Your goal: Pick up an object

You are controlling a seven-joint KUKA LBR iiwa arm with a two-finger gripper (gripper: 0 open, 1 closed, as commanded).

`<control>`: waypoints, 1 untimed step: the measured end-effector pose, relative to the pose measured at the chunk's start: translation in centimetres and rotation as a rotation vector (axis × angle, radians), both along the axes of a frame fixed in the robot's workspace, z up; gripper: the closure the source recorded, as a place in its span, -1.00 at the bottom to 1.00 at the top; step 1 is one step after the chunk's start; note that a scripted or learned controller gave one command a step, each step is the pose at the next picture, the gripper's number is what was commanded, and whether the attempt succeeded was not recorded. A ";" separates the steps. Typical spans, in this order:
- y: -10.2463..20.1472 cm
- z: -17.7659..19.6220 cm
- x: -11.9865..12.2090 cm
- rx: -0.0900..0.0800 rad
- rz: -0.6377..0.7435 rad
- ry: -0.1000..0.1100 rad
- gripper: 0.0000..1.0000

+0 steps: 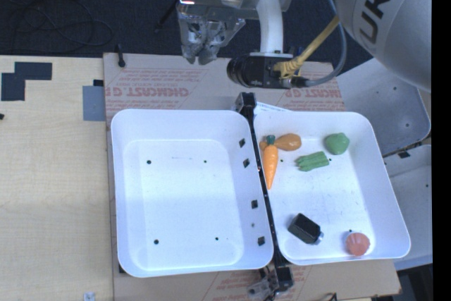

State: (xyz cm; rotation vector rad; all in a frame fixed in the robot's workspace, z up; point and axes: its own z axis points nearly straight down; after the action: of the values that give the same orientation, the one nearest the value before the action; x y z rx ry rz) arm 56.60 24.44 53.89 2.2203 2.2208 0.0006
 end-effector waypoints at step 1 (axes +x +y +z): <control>0.0 -0.2 0.6 -0.002 0.000 0.004 1.00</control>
State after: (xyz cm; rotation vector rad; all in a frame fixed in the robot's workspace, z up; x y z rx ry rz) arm 57.20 24.45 53.69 2.2217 2.2223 -0.0060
